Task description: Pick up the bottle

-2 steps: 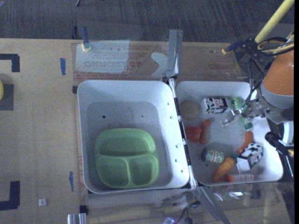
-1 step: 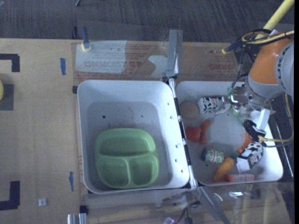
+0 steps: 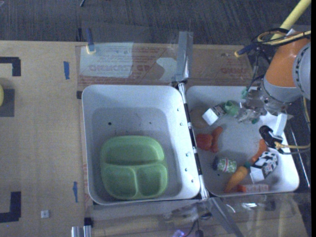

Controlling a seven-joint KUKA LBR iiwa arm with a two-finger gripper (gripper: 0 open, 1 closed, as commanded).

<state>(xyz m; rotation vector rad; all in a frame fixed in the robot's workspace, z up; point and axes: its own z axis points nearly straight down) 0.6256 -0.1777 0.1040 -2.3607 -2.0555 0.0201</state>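
The bottle is small and green with a white cap. It lies on its side at the back of the right bin, cap pointing to the front left. My gripper hangs low over the bin just to the right of the bottle's green end, close to it or touching it. The view does not show the bottle held in the gripper.
The right bin also holds a red toy, a small can, a carrot, an orange piece, a cow-patterned carton and a flat red piece. A green divided plate lies in the left bin.
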